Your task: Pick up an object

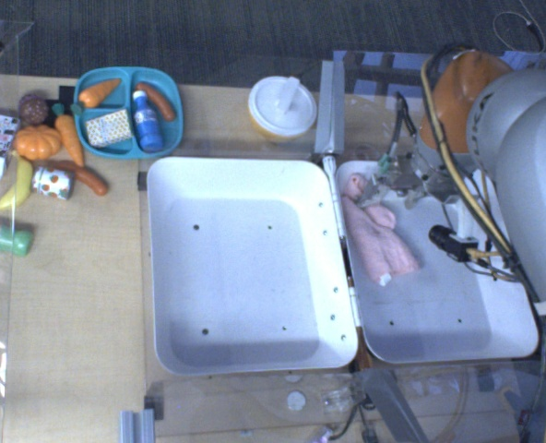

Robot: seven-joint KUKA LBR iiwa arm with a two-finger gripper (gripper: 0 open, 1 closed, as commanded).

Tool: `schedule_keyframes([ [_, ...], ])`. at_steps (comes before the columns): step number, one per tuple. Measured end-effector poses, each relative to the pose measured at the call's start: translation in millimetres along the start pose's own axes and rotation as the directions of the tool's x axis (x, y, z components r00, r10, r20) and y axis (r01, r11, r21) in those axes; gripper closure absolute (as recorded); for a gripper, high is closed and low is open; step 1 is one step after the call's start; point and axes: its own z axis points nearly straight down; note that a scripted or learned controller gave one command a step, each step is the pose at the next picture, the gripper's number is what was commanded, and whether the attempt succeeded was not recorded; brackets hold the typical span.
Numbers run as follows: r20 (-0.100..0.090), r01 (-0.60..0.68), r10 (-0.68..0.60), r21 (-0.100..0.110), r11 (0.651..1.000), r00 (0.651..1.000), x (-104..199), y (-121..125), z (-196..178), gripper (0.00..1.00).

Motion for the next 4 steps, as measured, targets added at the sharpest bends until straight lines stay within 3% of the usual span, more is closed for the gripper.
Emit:
schedule_keyframes([
  [2,0.0,0.12,-0.12,-0.002,0.993,0.993,-12.5,-87.2,-2.3,0.0],
  [3,0.0,0.088,-0.088,-0.004,0.996,0.996,-3.6,-131.7,-2.7,0.0],
  [4,0.0,-0.054,0.054,-0.001,0.999,0.999,12.5,-90.8,-1.7,0.0],
])
